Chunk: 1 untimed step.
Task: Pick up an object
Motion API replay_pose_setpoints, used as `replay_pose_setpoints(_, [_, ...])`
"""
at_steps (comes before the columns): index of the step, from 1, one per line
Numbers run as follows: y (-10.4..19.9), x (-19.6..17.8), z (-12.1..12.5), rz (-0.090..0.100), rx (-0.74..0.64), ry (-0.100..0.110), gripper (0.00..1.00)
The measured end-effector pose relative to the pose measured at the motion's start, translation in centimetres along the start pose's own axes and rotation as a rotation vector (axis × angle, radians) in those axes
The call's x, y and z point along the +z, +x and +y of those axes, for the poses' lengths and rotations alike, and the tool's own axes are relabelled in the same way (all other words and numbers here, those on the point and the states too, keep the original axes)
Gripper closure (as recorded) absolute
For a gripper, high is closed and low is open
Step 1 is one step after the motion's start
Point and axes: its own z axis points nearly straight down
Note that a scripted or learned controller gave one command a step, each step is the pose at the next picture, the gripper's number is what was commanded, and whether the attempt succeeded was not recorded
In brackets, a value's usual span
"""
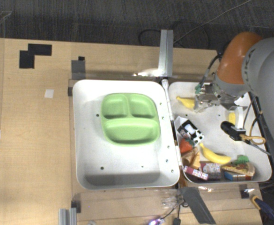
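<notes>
My gripper point(203, 101) hangs low over the far end of the right bin point(263, 175), at the tip of the grey arm with its orange band point(234, 55). A small yellow banana point(184, 101) lies just left of it, close to or touching the gripper; I cannot tell which. Nothing shows as held. Nearer the front lie a black-and-white block point(191, 131), a red piece point(186, 147), a second banana point(214, 155), a dark wrapped packet point(201, 172) and a colourful box point(240, 169).
In the left bin point(83, 139) a green divided plate point(129, 117) rests toward the far side. A metal post point(166, 50) stands behind the wall between the bins. The arm's body covers the right bin's far right corner.
</notes>
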Motion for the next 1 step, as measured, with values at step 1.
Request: replay_pose_setpoints(1, [0.01,0.0,0.0,0.0,-0.001,0.0,0.0])
